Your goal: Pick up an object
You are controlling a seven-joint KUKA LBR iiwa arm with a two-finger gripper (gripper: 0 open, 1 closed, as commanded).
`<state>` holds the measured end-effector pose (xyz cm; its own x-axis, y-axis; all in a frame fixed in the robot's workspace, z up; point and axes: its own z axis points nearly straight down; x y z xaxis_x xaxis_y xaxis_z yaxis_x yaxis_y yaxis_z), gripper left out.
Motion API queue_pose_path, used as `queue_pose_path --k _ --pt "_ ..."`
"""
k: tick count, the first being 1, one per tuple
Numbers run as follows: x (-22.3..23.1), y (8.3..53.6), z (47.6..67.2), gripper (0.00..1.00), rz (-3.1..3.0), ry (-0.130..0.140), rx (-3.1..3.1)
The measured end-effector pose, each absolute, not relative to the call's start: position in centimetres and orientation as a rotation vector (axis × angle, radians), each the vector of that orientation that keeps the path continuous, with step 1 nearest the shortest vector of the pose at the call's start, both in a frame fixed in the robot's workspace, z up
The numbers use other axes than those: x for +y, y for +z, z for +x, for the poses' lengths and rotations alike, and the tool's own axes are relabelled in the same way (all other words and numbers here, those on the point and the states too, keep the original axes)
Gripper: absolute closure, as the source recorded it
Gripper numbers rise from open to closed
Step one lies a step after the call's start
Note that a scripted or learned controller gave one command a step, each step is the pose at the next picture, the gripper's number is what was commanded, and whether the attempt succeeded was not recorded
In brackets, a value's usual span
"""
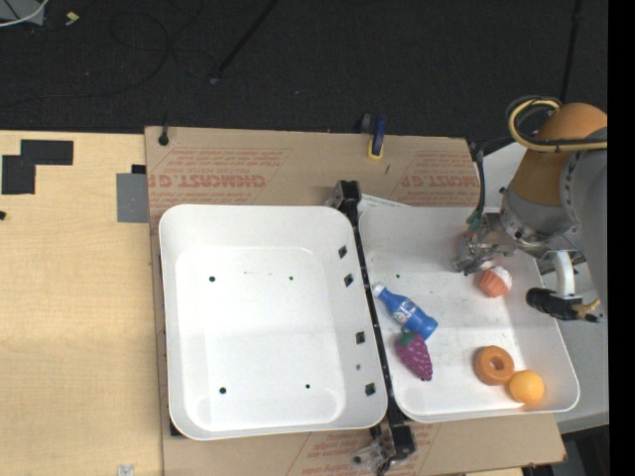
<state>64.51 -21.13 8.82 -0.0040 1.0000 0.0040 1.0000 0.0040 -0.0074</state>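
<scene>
Tool first: it hangs low in the right bin, its tip just above and touching or nearly touching a small pinkish-orange ball, which looks like the target of this try; whether its fingers are spread or closed I cannot tell, and nothing shows clamped between them

Nearest the front rim lie an orange ball and, just beside it, a brown ring-shaped doughnut, both close to the corner and so awkward to reach. A purple grape bunch and a blue bottle sit against the bin's left wall, touching one another, which would likely crowd a grasp

The left bin waits as the likely drop place. Both bins rest on cardboard on the bench, with a blue clamp at the far edge, presumably to stop sliding
</scene>
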Motion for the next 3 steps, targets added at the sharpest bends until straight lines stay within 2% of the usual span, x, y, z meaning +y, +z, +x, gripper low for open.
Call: queue_pose_path --k 1,2,3 --pt "-13.9 8.7 64.4 1.00 -2.214 0.001 -2.223" --pt "-14.2 8.8 64.4 0.00 -2.216 0.003 -2.223" --pt "-21.2 8.7 64.2 0.00 -2.212 0.005 -2.213"
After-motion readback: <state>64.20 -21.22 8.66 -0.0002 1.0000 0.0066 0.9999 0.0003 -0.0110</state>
